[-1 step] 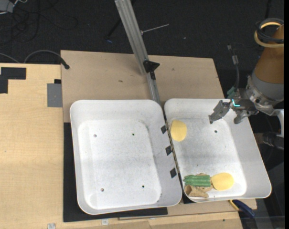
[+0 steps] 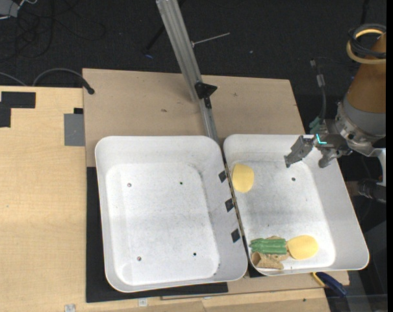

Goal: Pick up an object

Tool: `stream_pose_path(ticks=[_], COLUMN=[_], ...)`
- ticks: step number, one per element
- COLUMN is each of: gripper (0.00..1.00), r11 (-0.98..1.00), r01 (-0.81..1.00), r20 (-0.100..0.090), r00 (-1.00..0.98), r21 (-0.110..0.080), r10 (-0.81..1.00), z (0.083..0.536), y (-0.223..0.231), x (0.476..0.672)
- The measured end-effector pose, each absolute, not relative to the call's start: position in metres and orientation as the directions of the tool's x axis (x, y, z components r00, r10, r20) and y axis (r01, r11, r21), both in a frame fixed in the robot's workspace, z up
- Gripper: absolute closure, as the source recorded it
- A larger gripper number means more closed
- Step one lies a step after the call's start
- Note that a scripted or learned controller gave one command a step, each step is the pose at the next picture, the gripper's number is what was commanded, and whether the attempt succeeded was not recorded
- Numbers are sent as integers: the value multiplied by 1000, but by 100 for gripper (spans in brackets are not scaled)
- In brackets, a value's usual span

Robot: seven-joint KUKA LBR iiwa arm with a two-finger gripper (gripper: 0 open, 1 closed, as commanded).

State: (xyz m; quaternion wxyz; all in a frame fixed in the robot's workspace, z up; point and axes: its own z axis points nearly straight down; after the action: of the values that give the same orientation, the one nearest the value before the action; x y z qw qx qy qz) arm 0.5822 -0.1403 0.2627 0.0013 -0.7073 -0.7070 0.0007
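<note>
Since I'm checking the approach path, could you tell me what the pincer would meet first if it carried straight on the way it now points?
The pincer points down and toward the view's left, over the right bin. Carried on, it would probably meet bare bin floor first, with the yellow disc by the divider further along, though depth is hard to judge from above.

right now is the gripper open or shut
Open. The gripper hovers above the right bin's far end with its two fingers spread apart and nothing between them.
</note>
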Motion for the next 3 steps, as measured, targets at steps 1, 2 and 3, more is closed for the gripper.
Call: stream_pose_path(ticks=[1, 2, 3], gripper=[0, 0, 0], r11=[0, -1, -1], r01=[1000, 1000, 1000], r20=[2, 2, 1], r00=[1, 1, 1], r21=[-10, -8, -5], r10=[1000, 1000, 1000], z=[199, 155, 92], y=[-142, -142, -140], x=[578, 576, 576])
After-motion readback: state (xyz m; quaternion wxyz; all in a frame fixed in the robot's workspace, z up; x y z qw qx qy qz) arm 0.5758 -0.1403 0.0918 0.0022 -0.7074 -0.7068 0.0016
